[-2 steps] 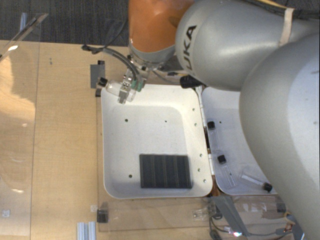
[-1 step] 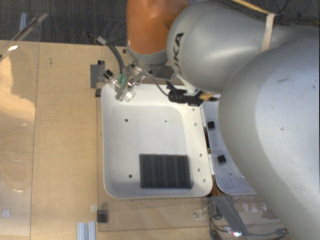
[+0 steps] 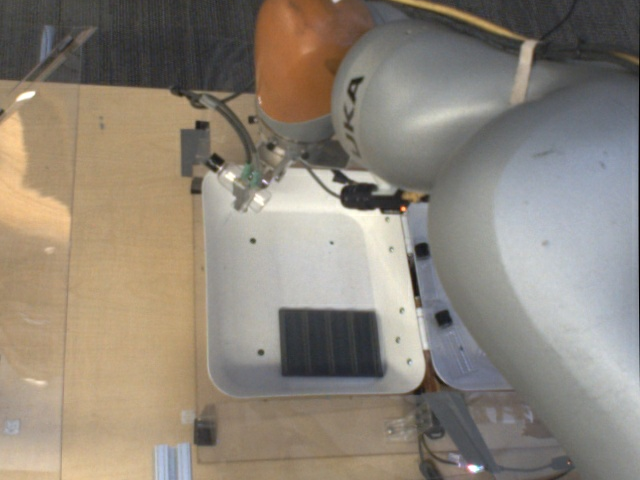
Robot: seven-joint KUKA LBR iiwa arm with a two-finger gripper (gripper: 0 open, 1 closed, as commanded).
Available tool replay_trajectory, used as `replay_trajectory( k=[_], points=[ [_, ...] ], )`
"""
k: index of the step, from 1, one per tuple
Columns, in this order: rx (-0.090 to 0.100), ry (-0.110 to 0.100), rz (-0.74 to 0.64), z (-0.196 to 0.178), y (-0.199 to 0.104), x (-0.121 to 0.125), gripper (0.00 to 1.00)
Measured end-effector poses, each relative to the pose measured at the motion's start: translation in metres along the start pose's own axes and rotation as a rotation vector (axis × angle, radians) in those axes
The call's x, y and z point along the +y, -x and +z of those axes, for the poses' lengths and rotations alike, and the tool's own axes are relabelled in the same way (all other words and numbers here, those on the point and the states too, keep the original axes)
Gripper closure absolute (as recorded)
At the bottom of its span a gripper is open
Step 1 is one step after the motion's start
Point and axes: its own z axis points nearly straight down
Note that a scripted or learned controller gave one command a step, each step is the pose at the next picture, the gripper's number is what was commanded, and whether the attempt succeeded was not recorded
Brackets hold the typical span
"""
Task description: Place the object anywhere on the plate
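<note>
Hard to tell if the gripper (image 3: 246, 184), up at the far left corner of the left bin (image 3: 230, 298), is open, shut or holding the object. Best to move slowly over the dark ribbed plate (image 3: 330, 343) by the near edge, go low, then let go gently.

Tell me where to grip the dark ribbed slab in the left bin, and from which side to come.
Come straight down from above: the dark ribbed slab lies flat on the floor of the left bin. Pinch across its left and right edges, which have bare floor beside them; its near edge sits close to the bin wall.
</note>
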Motion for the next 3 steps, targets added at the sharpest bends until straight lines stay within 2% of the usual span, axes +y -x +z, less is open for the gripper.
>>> replay_trajectory(
  k=[1,2,3],
  points=[
    [0.0,-0.005,0.043,0.068,-0.047,-0.039,1.0],
    [-0.003,0.005,-0.09,-0.083,-0.018,-0.023,1.0],
    [0.001,0.0,-0.171,-0.004,-0.007,0.005,1.0]
  ],
)
